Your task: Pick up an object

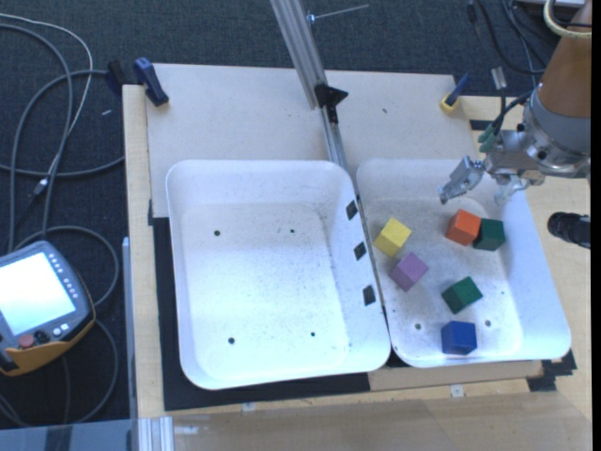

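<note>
You have the table (244, 101) under everything, a pale board lying on dark carpet, with two shallow white bins side by side on it. The left bin (188, 195) is the larger-looking of the pair, its speckled floor dotted with a few small dark marks. The right bin (540, 294) holds all the blocks. A slanted metal rail (299, 40) runs down from the top of the view to the seam between the bins.

The arm (568, 92) comes in from the right, its orange band above the grey wrist, and the gripper (484, 184) hangs over the upper part of the right bin. You can see its two fingers standing apart, one toward the left and one toward the right, with nothing between them (the nearest blocks sit just below it).

Those nearest are the orange block (463, 226) and a dark green block (489, 234), touching each other close to the bin's right wall. Left of them lies the yellow block (392, 236), with the purple block (408, 271) just beside and below it. Lower down you will find a second green block (461, 294), tilted, and the blue block (458, 336) near the bin's front edge.

Off the table at left rests a handheld pendant (38, 303) with a lit screen, cables trailing above it.
</note>
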Robot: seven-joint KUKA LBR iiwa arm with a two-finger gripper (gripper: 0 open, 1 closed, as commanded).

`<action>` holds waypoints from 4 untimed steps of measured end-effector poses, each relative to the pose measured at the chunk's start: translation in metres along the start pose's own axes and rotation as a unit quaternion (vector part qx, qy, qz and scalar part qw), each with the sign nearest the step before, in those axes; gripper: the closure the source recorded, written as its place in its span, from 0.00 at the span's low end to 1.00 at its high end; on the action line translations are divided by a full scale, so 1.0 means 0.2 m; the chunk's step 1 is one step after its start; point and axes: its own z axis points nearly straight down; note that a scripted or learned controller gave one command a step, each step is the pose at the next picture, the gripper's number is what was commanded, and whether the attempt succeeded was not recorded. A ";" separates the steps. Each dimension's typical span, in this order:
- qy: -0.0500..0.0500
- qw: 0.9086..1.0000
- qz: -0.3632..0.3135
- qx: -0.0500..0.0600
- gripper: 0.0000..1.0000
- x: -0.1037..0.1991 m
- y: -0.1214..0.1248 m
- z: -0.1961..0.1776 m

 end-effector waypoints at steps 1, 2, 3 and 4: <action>0.001 1.000 0.002 0.004 0.00 -0.27 -0.06 0.92; -0.001 1.000 -0.001 -0.003 0.00 -0.29 0.24 0.89; 0.000 1.000 0.001 0.001 0.00 -0.33 0.08 0.89; -0.001 1.000 -0.003 -0.003 0.00 -0.06 0.37 0.89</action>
